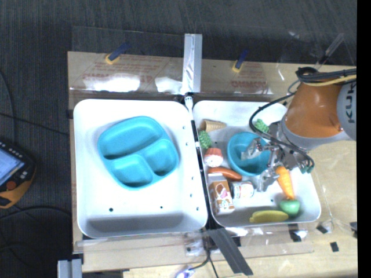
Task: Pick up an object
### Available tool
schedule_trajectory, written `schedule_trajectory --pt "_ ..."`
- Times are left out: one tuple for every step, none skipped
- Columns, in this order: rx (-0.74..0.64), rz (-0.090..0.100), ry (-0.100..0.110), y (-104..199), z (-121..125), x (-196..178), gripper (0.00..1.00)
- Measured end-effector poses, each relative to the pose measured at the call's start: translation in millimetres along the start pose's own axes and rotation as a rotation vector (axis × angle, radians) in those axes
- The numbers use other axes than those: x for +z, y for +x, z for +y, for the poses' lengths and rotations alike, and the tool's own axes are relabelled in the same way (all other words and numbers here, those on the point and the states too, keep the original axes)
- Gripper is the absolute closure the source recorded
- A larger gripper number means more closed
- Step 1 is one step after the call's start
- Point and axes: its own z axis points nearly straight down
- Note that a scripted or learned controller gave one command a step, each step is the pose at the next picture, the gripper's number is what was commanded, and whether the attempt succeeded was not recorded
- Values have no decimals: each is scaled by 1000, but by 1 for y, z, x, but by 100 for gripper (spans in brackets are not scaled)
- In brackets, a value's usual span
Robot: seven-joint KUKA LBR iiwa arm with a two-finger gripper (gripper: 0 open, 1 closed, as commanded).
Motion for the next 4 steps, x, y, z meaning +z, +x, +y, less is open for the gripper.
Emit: schedule_trajectory --pt "31 6 -5 -1 -12 11 0" --pt "75 5 -7 0 -12 11 0" --pt "135 1 -7 11 -23 11 0" --pt "132 2 -5 10 -22 11 0"
